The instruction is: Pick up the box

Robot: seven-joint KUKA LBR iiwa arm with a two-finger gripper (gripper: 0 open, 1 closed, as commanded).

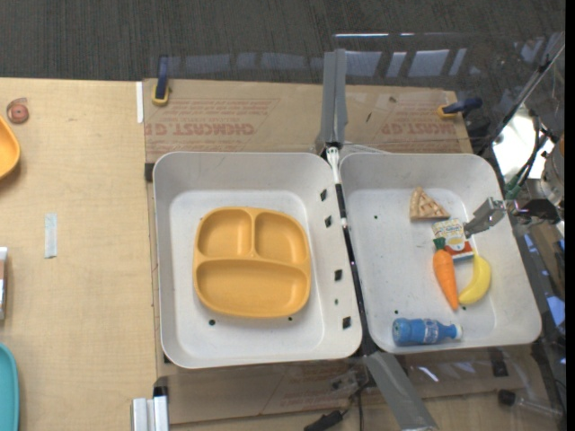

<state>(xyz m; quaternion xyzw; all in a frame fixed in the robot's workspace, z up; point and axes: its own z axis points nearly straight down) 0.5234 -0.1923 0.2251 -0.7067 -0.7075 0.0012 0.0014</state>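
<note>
The box (452, 239) is a small white carton with green and red print, lying in the right bin (377, 187) near its right side. It rests against the top of an orange carrot (446, 277). My gripper (483, 215) reaches in from the right edge, low over the bin, with its tip just up and right of the box. Nothing shows in its grip. Most of the arm lies outside the view.
In the right bin a yellow banana (477, 281) lies right of the carrot, a triangular toast slice (427, 206) sits behind the box, and a blue bottle (424, 331) lies at the front. The left bin (171, 241) holds an orange divided plate (252, 261).
</note>
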